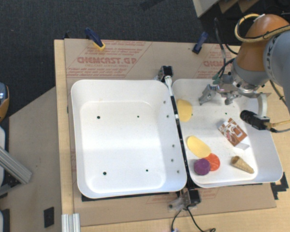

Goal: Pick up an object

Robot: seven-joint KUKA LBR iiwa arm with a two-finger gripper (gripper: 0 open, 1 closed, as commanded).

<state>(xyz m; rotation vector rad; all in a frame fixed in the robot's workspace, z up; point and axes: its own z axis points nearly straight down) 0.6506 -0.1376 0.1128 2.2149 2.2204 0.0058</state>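
- The gripper (217, 94) hangs over the right bin's (270, 151) far end, fingers spread, grasping nothing.
- The packet (232, 132) lies just below it, apart from the rest.
- Best drop straight down, straddling the packet's narrow side before closing.

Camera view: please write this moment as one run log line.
stage: approach | gripper: above right bin, far end, holding nothing | items in bin: six | left bin: untouched

Left bin (121, 139) floor open; right bin (268, 151) crowded along near edge, centre strip free.
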